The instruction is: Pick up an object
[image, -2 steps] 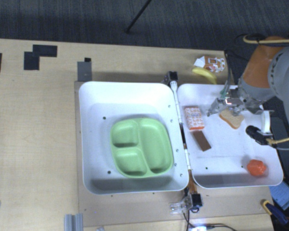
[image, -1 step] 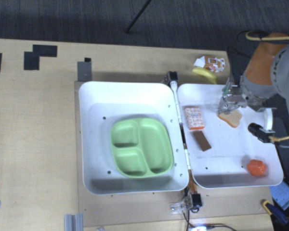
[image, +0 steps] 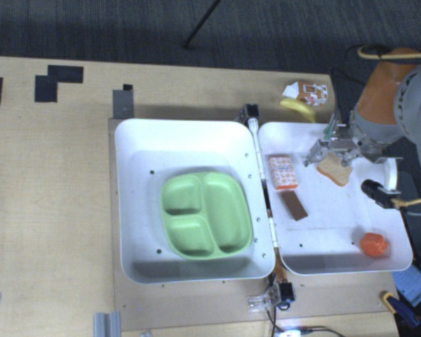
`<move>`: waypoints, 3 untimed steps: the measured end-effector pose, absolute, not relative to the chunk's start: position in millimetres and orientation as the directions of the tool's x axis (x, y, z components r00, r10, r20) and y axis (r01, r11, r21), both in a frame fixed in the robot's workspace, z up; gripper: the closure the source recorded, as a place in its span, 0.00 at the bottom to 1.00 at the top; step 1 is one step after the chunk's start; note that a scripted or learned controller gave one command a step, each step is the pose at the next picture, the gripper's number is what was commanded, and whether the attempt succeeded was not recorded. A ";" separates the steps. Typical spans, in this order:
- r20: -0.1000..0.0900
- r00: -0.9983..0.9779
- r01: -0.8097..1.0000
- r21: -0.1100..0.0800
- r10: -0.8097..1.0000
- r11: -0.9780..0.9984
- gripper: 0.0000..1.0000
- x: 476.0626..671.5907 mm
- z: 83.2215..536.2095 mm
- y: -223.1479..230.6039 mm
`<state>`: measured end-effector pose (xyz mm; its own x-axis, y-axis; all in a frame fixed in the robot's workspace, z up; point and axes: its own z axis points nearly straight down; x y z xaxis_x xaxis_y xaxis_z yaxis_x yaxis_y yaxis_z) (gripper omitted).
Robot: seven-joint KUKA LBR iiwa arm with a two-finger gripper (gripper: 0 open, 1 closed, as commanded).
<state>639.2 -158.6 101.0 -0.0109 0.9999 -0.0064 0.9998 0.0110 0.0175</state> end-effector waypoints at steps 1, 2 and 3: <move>-0.007 -0.014 1.000 0.022 1.000 0.014 1.00 640.7 112.4 -157.9; -0.007 -0.015 1.000 0.021 1.000 0.015 0.00 640.5 112.2 -157.9; -0.003 -0.002 1.000 0.007 1.000 0.002 0.00 612.8 86.5 -99.7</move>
